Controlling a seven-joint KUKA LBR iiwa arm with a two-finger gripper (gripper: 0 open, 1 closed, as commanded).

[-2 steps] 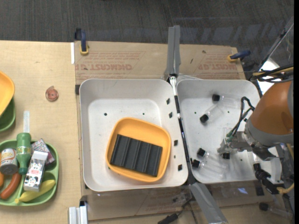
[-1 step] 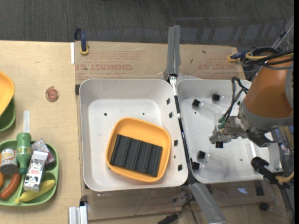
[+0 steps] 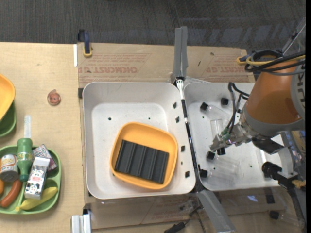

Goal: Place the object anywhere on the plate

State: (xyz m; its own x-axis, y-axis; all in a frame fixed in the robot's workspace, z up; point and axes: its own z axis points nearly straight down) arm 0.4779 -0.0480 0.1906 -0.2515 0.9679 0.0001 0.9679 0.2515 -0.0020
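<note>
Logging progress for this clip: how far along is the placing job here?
Done: the black ridged object already lies on the yellow plate in the left bin. In hand: the gripper is low over the right bin; whether it holds anything is unclear. Nothing obvious remains.

yellow bowl (image 3: 6, 97) cut off at left edge

**Dark carpet behind a pale wooden bench**

Dark grey carpet (image 3: 146, 8) covers the floor at the far side. A light wooden bench top (image 3: 39, 72) fills the left, and brown cardboard (image 3: 131, 64) with printed lettering lies under the bins. Light is even and soft.
</note>
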